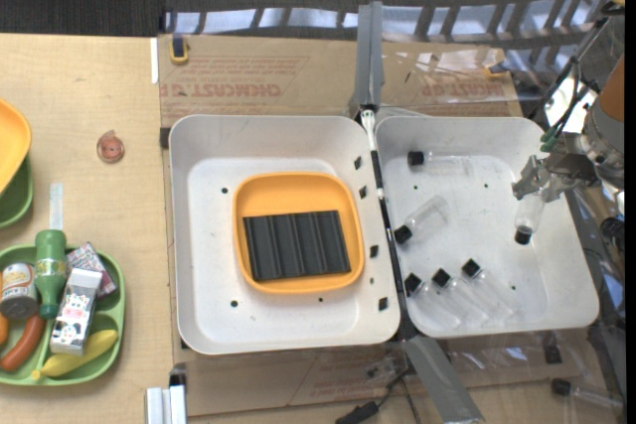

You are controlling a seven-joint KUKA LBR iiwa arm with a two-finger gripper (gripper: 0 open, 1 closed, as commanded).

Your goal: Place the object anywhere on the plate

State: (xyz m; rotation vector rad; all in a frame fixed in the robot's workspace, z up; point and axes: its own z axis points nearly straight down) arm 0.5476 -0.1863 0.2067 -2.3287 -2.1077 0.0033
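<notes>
Hanging from the gripper (pixel 529 199), clamped at its upper end, a clear plastic vial with black cap (pixel 524 218) sits above the right white bin (pixel 556 313). Light, stiff, slippery; hold mid-barrel. Orange square plate with dark ribbed insert (pixel 298 191) waits in the left bin (pixel 199 243).

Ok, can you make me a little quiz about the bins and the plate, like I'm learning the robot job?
1. Which side of the picture has the orange plate? A: left. B: right.
2. True or false: a dark ribbed slab lies on the plate.
3. Fill in: the clear vials in the right bin have ___ caps.
Key: 1 A; 2 true; 3 black.
</notes>
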